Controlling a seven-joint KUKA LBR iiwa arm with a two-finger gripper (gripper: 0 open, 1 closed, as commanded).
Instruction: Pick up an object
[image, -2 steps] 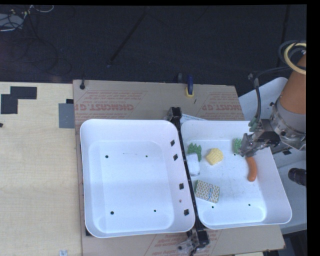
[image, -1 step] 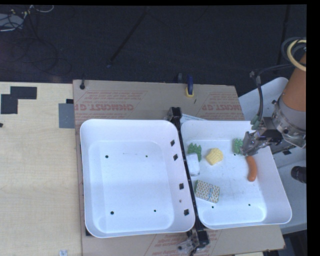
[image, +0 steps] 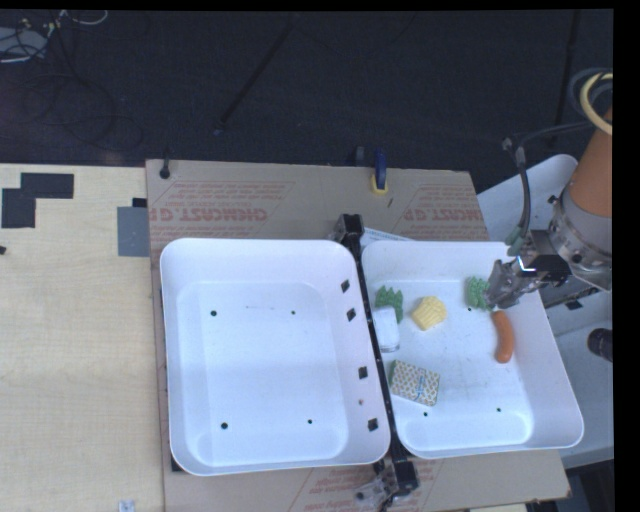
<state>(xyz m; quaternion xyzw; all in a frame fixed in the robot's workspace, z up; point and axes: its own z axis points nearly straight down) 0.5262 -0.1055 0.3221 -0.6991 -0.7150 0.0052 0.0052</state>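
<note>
The left bin (image: 258, 355) sits beside the right bin (image: 470, 345), their rims touching. In the right bin, toward nine o'clock, a green leafy piece (image: 388, 300) lies above a small white object (image: 386, 328) that is hard to identify. A yellow corn piece (image: 429, 312) rests near centre, a patterned packet (image: 415, 383) at seven o'clock. At two o'clock the gripper (image: 503, 285) partly covers another green piece (image: 476, 291); whether the jaws are open, I cannot tell. An orange carrot-like piece (image: 503, 336) lies at three o'clock.
</note>
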